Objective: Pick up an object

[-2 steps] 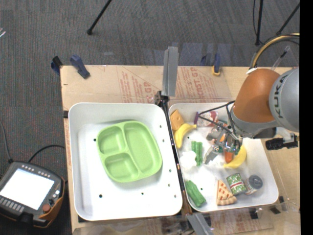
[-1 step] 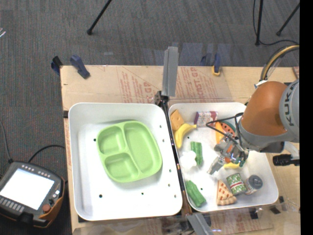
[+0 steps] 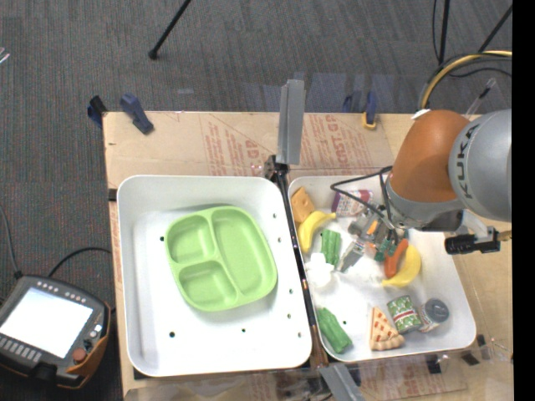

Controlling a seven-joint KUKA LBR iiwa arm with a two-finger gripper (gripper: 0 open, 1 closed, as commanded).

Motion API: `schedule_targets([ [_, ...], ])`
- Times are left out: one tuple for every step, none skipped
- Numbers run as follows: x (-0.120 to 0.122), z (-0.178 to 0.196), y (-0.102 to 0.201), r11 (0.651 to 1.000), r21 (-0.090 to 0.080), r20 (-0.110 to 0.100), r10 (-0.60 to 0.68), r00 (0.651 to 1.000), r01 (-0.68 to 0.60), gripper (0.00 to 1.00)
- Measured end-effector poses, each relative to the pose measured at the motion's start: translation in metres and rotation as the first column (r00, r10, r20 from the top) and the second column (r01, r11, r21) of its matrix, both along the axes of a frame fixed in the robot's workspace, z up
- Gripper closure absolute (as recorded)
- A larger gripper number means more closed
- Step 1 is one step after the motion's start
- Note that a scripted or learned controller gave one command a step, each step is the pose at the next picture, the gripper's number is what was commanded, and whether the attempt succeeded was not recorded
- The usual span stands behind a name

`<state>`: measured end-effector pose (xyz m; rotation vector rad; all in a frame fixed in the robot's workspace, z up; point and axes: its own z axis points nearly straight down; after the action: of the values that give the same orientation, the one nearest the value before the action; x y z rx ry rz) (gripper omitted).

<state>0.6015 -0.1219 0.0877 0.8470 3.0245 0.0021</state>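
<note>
Plate (image 3: 221, 259) in left bin (image 3: 134, 224); toy food in right bin (image 3: 456, 295).

You have open floor in the left bin (image 3: 138, 224) all around the green tray (image 3: 221, 257), widest along its left wall and front. The right bin (image 3: 458, 295) is crowded: bananas (image 3: 311, 226), green pieces (image 3: 334, 330), a pizza slice (image 3: 384, 331) and a can (image 3: 435, 311) ring a small bare patch at its middle. The arm (image 3: 443, 170) overhangs its back right.
</note>
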Motion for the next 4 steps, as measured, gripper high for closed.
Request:
schedule_targets([
  [-0.060,0.000,-0.063,0.999,-0.002,-0.001,-0.036,0.999,0.036,0.00],
  [-0.009,0.000,-0.045,0.999,0.000,0.001,-0.042,0.999,0.042,0.00],
  [0.027,0.000,0.032,1.000,0.002,0.000,-0.017,1.000,0.017,0.00],
  [0.029,0.001,-0.051,0.999,-0.002,0.001,-0.038,0.999,0.038,0.00],
])
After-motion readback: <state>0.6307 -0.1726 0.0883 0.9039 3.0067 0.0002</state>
